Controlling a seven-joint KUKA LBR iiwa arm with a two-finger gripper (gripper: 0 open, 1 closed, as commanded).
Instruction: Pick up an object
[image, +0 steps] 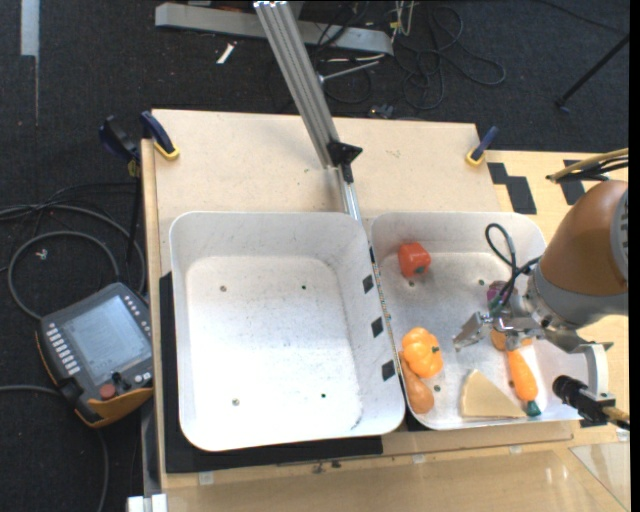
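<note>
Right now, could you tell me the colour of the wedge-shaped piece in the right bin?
Pale tan wedge, clearest in the camera view.

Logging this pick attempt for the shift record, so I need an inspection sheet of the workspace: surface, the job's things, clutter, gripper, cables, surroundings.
Surface: light wooden bench bearing two shallow white bins; left bin, right bin.
Job's things: all in the right bin: red blocky object, orange pumpkin-shaped toy, brown oblong object against the divider, pale tan wedge, orange carrot-shaped toy.
Clutter: nothing seen in the left bin.
Gripper: two-finger gripper low over the right bin, beside the carrot toy; finger state unclear.
Cables: black cable loop at the wrist; cords on the floor.
Surroundings: grey-and-orange control pendant on dark floor; slanted metal pole.
</note>
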